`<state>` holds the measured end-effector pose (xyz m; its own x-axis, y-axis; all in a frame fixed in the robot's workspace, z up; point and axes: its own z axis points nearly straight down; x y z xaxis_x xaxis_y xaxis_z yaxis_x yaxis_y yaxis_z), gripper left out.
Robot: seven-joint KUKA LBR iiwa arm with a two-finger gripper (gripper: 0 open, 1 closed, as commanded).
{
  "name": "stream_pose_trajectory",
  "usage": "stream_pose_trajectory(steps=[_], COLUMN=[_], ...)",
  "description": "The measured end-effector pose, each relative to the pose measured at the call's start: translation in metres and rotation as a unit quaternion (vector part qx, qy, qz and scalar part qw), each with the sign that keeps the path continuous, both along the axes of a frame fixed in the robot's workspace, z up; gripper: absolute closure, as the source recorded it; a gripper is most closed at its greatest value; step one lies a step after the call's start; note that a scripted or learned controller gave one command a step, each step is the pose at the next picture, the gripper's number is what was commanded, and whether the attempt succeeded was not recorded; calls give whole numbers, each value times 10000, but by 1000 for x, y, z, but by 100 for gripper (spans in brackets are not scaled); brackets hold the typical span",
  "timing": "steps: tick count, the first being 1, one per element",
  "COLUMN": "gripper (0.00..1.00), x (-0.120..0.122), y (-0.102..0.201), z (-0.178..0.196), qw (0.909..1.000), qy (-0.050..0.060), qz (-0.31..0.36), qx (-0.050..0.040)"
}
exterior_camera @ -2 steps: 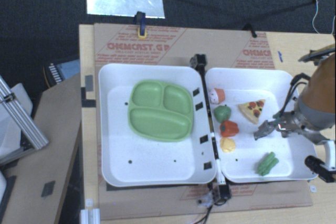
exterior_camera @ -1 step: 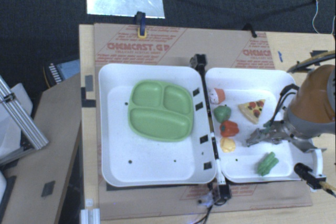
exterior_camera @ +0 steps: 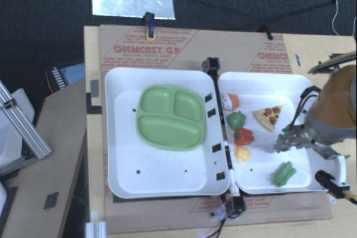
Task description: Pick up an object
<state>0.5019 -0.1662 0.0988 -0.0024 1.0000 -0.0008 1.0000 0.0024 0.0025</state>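
Observation:
The right bin (exterior_camera: pixel 262 82) holds several toy foods. A pizza slice (exterior_camera: pixel 269 117) lies near its middle, and a green bean pod (exterior_camera: pixel 284 173) rests toward the front right. Along the left wall sit a white and orange piece (exterior_camera: pixel 230 101), a green pepper (exterior_camera: pixel 236 119), a red pepper (exterior_camera: pixel 243 135) and a small yellow piece (exterior_camera: pixel 242 154). My gripper (exterior_camera: pixel 281 144) hangs over the bin's right part, between the pizza slice and the bean pod. Nothing shows between its fingers.
The left bin (exterior_camera: pixel 120 175) bears a green divided plate (exterior_camera: pixel 170 117). A black divider with clips (exterior_camera: pixel 219 125) runs between the bins. The arm's orange band (exterior_camera: pixel 338 106) fills the right edge. Cardboard lies under both bins.

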Motion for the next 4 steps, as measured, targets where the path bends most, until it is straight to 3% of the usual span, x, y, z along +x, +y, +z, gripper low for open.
stream_pose_trajectory(steps=[2, 3, 4], gripper=[100, 100, 100], x=[4, 5, 25], y=[5, 5, 54], z=[103, 107, 119], qw=[10000, 10000, 10000], qy=[-22, -1, -4], qz=[12, 14, 38], qx=[-7, 0, 12])
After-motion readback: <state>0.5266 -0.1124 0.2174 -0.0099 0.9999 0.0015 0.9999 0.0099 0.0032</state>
